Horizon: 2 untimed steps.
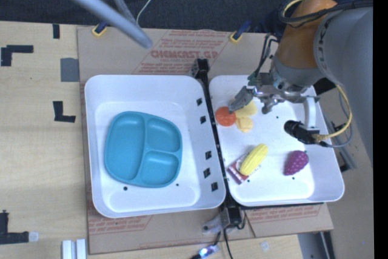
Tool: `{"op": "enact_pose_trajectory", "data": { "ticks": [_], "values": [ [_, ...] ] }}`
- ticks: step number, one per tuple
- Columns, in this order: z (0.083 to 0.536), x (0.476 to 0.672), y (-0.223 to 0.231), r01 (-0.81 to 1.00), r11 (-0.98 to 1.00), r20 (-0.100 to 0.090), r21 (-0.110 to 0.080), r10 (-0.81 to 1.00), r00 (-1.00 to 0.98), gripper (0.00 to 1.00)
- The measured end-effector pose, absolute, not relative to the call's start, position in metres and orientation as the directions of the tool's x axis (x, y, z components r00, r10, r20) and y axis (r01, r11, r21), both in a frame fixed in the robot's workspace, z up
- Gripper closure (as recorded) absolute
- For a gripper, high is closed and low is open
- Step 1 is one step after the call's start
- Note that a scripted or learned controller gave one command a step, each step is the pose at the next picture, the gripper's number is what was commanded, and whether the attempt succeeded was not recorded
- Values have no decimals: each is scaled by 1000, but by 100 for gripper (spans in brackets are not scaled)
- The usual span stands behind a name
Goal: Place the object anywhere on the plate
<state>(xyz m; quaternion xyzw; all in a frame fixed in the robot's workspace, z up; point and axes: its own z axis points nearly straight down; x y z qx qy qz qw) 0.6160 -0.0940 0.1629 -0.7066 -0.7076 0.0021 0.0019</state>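
Note:
A blue divided plate [143, 148] lies in the left bin [97, 94]. In the right bin [321, 191] my gripper [253, 104] hangs open over the upper left part. A pale yellow toy piece [247, 111] lies right below it, between the spread fingers [240, 99], and no grip on it shows. A second yellow piece [244, 125] sits just in front of it. An orange-red round toy [225, 117] rests to the left of both, near the bin's left wall.
A yellow corn cob [253, 158] lies on a red item [234, 171] at the right bin's front left. Purple grapes [295, 162] sit at the front right. The ridge between the bins [210, 130] separates gripper and plate. A black cable end [300, 130] hangs by the wrist.

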Motion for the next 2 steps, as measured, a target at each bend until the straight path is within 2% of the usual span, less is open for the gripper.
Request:
{"op": "enact_pose_trajectory", "data": {
  "ticks": [1, 2],
  "values": [
    [100, 620, -94, 1000, 1, -1, -6, 1000, -1, 0],
    [113, 621, -93, 1000, 3, 0, -3, 1000, -3, 100]
  ]
}}
